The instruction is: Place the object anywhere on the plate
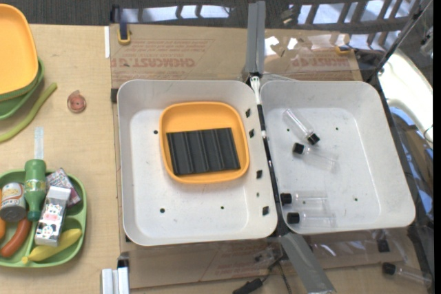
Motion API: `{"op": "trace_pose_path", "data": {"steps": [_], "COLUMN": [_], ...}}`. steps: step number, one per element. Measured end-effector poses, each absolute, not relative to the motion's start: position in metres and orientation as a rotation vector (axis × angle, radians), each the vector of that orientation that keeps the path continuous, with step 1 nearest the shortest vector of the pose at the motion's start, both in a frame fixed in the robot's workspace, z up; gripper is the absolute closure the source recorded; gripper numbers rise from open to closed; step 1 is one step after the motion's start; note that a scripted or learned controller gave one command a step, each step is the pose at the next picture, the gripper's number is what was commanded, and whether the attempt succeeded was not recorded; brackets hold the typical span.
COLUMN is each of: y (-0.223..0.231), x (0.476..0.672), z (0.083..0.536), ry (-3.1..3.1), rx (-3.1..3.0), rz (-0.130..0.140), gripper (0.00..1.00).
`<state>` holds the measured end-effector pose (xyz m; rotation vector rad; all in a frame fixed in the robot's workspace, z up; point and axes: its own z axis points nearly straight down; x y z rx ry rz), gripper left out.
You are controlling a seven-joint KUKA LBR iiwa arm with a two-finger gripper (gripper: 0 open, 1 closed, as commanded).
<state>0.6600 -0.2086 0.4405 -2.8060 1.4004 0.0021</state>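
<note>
Dark ridged object (204, 151) lies on the orange plate (204, 115)

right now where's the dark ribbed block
In the camera view, the dark ribbed block lies flat on the orange plate in the left bin, near the divider with the right bin.

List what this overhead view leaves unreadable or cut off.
- Clear tubes in the right bin: see-through on white, outlines and count uncertain.
- Yellow dish: cut by the left edge.
- Green tray items: labels too small to read.
- Dark slab on the orange plate: material unclear.
</note>
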Motion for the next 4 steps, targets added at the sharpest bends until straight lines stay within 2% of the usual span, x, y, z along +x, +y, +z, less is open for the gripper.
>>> {"op": "trace_pose_path", "data": {"steps": [1, 2, 3, 4], "y": [-0.211, -0.211, -0.21, -0.219], "x": [0.66, 0.66, 0.658, 0.658], "z": [0.441, 0.441, 0.422, 0.326], "ry": [1.112, 1.112, 0.486, 0.31], "rx": [-2.934, -2.934, -3.099, -3.121], "rz": [0.0, 0.0, -0.002, -0.001], "gripper": [1.0, 0.0, 0.0, 0.0]}}
